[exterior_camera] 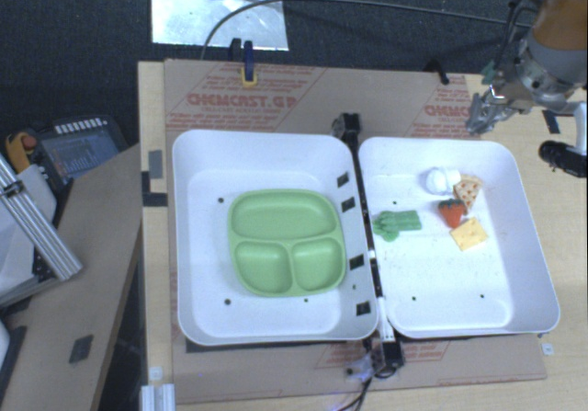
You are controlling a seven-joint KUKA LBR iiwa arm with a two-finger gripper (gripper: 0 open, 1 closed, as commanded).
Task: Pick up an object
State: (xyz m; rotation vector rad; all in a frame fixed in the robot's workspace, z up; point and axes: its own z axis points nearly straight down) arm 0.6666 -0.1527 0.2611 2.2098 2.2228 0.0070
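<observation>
bench (156, 244), two bins (197, 308), five objects (396, 222)

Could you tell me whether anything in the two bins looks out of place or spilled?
Nothing stands out. The green tray sits flat in the left bin; the small toy foods cluster loosely in the right bin.

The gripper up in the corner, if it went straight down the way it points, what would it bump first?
Probably the bench board, just behind the right bin's back rim. The gripper points downward there, beyond the toys. Depth is hard to judge from this slant, so it might clip that rim instead.
</observation>
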